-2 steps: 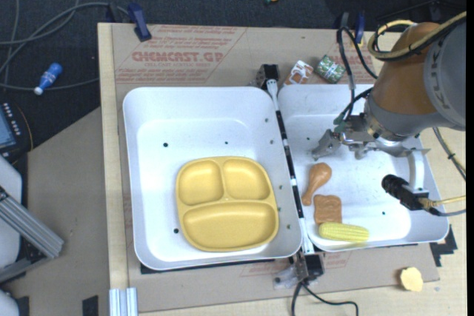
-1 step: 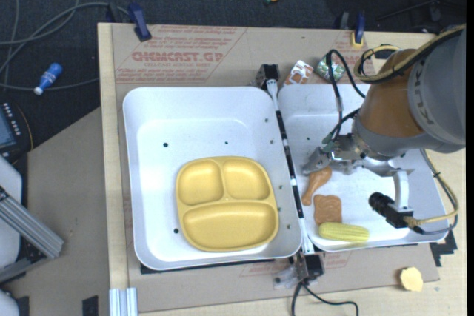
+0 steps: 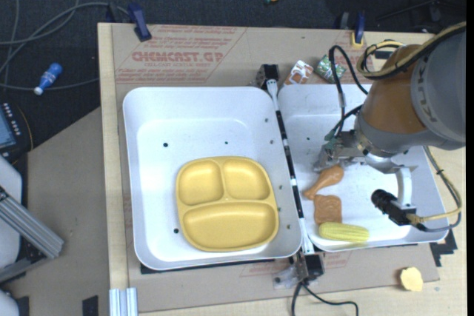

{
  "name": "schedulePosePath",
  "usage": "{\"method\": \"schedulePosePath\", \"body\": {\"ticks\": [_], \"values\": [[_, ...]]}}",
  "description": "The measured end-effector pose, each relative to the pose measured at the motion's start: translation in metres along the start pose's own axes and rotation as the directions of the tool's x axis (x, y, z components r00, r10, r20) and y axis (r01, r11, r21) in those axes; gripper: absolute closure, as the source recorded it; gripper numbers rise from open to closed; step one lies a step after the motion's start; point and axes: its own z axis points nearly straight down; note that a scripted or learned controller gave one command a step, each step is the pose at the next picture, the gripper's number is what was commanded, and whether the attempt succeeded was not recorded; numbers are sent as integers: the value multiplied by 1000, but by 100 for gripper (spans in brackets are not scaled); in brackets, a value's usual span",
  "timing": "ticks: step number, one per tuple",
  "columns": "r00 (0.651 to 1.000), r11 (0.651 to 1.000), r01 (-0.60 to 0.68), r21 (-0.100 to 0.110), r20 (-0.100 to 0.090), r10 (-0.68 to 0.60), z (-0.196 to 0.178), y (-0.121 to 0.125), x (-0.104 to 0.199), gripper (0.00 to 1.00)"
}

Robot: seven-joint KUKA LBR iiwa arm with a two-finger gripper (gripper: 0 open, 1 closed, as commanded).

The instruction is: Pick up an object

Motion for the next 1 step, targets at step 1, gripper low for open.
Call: {"method": "schedulePosePath", "body": {"ticks": [1], "values": [[1000, 1000, 11, -18, -1, -11, -150, 22, 63, 100]]}}
